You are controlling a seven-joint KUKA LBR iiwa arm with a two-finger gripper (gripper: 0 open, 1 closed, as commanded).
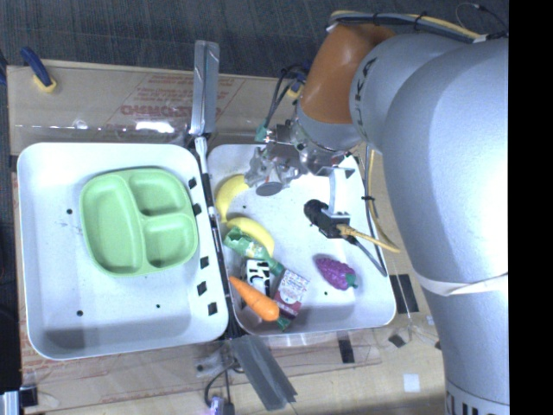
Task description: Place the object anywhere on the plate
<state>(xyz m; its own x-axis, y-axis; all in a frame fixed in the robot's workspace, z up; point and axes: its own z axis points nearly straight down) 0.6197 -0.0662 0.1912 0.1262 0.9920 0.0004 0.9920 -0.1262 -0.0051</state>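
Gripper (270,173) hovering over upper part of right white bin (371,305), finger state indeterminate. Pick step pending: curved yellow plastic banana (226,195) just below-left. Next: descend, grasp, carry left to green compartmented plate (138,220).

green plate (138,220), yellow bananas (238,214), orange carrot (257,299), purple grapes (335,272)

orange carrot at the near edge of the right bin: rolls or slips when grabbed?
The tapered orange toy carrot looks smooth and round, so it may roll or squirt from a pinch. It seems rigid, probably light. It lies against a red-and-white packet, which could shift when it is lifted.
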